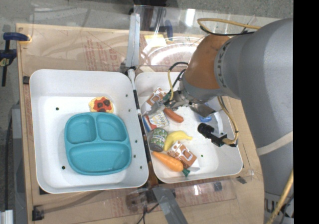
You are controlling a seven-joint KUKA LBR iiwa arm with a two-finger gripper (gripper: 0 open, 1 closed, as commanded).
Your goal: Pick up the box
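Nearest, the right bin [227, 165] crowds its contents together: a carrot [168, 161] at the front wall, beside it a small printed box [183, 153], then a banana [175, 138] and a can [158, 139]. That box looks like the target, and it lies free, well apart from the gripper [169, 102]. Farther back, the gripper hangs over a sausage [173, 115] and a carton [155, 97]; what it has hold of, if anything, I cannot tell. Leftward, a teal tray [97, 143] and a small pizza [101, 104] occupy the left bin [45, 118].
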